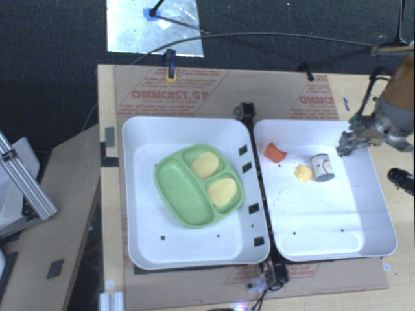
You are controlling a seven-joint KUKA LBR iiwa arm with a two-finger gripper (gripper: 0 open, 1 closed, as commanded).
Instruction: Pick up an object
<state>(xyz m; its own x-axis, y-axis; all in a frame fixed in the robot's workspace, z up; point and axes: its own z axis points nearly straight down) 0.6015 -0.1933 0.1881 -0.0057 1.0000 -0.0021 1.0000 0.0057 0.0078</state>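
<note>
**A:** Any writing you can read?

**B:** The brown sheet [214, 86] under the bins carries red print, "CHEMCAST GP", once above the left bin and again, partly cut off, above the right one. The small can [321, 167] has a label, but it is too small to read.

**A:** What is in the bins?

**B:** The left bin [139, 173] holds a green divided plate [178, 196]. Its two small compartments each hold a pale yellow lump [206, 164], [222, 190]; the long compartment is on the plate's left side. The right bin [363, 232] holds three loose things in its upper half: an orange piece [275, 152], a small yellow object [303, 172] and the can lying just beside it, apparently touching.

**A:** And the tool?

**B:** The tool [344, 145] sits over the right bin's upper right part, near the can but apart from it, with nothing between its fingers. Whether they are spread or pressed together, I cannot tell.

**A:** Anything around it?

**B:** A blue and yellow clamp [170, 65] at the counter's [71, 173] far edge, black clips along the seam between the bins, and a shiny foil square [154, 18] on the dark floor behind.
</note>
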